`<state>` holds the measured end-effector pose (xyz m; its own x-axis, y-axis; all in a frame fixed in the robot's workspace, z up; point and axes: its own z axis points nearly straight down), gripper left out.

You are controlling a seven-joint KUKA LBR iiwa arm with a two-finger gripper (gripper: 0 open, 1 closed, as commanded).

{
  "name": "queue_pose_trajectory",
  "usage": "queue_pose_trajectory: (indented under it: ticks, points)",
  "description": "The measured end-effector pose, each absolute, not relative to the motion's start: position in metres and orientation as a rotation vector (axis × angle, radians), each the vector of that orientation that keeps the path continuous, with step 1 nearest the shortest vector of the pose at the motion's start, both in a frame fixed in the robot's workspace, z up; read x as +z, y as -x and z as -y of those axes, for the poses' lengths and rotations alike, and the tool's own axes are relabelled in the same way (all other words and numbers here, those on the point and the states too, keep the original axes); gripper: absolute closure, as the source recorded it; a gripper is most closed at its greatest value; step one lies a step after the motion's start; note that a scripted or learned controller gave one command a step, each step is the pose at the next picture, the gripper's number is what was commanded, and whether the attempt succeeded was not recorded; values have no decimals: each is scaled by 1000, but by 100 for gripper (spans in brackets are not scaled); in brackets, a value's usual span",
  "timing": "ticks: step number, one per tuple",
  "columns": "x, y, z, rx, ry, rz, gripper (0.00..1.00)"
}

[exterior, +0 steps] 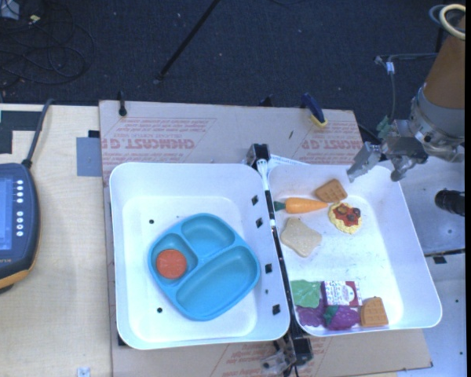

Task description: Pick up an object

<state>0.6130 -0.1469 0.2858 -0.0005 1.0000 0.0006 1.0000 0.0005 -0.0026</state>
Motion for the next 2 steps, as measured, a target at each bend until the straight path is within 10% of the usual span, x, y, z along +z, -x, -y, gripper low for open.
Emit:
queue_pose_trajectory:
  ticks: [1, 2]
  points:
    - [142, -643, 157, 5, 2216, 2222, 0]
    - [85, -611, 197, 5, 2218, 2218, 0]
